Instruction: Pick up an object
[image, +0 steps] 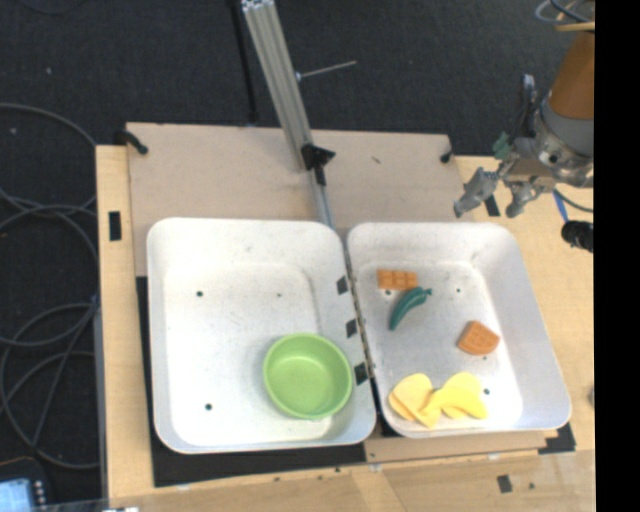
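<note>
Objects for picking lie in the two white bins on the table (115, 300). Inside the right bin (520, 290) an orange waffle-like block (396, 279) sits near the far left part, and a dark green pepper-shaped toy (407, 305) lies just beside it on the near side, slanted, with its tip close to or touching the block. An orange wedge (478, 339) rests well apart from those two, toward the right wall. At the near edge of the same bin a cluster of yellow pieces (437, 399) lies flat, the pieces overlapping one another. The left bin (200, 270) holds a light green bowl (308, 374), upright, in its near right corner close to the seam between the bins. The end effector (497, 197) hangs outside the bins, beyond the far right corner of the right bin and above the table, with its two fingers spread apart and nothing between them. A grey metal pole (283, 90) rises at a slant from behind the bins, near the seam.
</note>
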